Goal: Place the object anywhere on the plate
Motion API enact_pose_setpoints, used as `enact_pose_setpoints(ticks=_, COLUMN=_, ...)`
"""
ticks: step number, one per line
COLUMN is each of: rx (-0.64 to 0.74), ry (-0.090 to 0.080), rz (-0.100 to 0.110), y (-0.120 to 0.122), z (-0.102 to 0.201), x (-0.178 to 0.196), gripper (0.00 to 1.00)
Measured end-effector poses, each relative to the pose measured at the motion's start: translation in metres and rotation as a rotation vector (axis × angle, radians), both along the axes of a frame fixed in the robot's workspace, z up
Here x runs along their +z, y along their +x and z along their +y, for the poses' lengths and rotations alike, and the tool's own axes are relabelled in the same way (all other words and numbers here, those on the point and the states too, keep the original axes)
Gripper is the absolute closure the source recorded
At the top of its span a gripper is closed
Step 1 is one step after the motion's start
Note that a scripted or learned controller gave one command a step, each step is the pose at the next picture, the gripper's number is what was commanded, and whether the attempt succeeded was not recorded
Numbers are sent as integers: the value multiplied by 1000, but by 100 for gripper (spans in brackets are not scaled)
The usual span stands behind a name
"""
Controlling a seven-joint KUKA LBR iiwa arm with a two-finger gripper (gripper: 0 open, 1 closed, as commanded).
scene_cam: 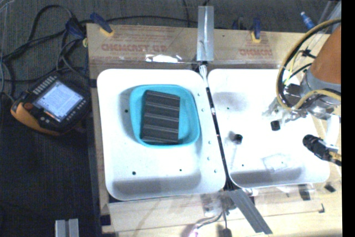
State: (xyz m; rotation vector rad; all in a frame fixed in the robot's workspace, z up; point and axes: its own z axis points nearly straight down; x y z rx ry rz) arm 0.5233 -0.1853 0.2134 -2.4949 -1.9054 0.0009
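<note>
Dark grey and ribbed, the object [161,117] lies flat on the blue plate [191,119], covering most of its middle, with its long side running roughly up and down the view. The plate's blue rim shows all around it. The plate sits in the left bin [111,164], slightly above that bin's centre.

The right bin [249,169] touches the left one along a shared edge, where a metal strip [206,36] runs up to the back of the bench. A small dark piece [237,137] rests on the right bin's floor near that shared edge; it is too small to identify.

The gripper [285,116] is over the right side of the right bin, well apart from the plate and the object. Its fingers are lost among pale brackets and cables, so whether they are spread or closed cannot be told; nothing appears to be between them. Yellow and black cables [291,72] loop above the wrist.

A teach pendant [52,102] with a lit screen lies on the floor left of the bench.
</note>
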Motion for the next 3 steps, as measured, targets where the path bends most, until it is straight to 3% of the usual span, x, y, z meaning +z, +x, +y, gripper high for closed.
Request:
enact_pose_setpoints(ticks=1, rx=121, ry=0, rz=4, y=-41, z=69, x=-26, gripper=100)
enact_pose_setpoints(ticks=2, rx=121, ry=-1, rz=3, y=-41, z=69, x=-26, gripper=0)
enact_pose_setpoints(ticks=3, rx=372, ry=-2, rz=0, y=-40, z=16, x=35, gripper=0)
